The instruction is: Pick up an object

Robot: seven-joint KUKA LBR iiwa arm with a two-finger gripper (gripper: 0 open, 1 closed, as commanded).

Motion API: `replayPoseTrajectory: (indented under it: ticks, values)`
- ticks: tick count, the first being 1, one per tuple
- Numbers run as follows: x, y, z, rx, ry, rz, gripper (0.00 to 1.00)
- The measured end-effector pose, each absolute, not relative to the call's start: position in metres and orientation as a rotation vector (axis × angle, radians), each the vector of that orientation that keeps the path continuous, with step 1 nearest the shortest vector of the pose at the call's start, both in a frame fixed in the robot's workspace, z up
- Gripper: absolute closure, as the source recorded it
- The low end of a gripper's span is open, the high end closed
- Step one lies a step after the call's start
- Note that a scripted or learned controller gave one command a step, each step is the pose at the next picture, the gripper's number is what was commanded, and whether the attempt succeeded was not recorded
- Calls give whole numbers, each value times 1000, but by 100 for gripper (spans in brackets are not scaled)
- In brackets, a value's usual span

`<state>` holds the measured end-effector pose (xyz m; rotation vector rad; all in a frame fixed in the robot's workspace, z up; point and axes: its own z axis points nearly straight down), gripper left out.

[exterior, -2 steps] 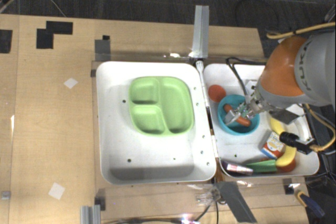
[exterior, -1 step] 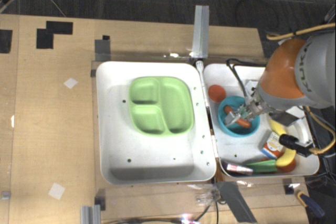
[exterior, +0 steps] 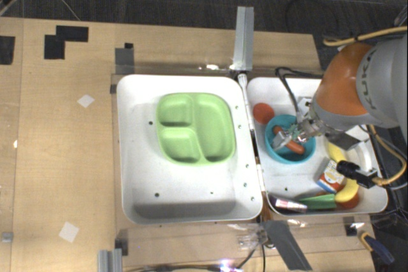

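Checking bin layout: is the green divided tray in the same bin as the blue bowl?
No. The green divided tray lies in the left bin, while the blue bowl sits in the right bin.

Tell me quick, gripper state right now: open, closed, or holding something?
Gripper: down inside the blue bowl in the right bin, next to an orange-red item; whether it is open, closed or gripping anything cannot be told.

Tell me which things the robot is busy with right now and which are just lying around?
Busy with:
- gripper, down inside the blue bowl
- orange-red thing in that bowl, by the gripper

Just lying around:
- green divided tray in the left bin
- red ball
- banana
- small carton
- green marker
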<state>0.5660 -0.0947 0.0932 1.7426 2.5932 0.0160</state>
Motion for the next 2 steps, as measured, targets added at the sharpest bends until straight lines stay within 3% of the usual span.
replayPoseTrajectory:
  ticks: [1, 2]
  values:
    - [558, -91, 93, 2062, 2342, 22, 0]
    - [561, -91, 106, 2048, 2345, 26, 100]
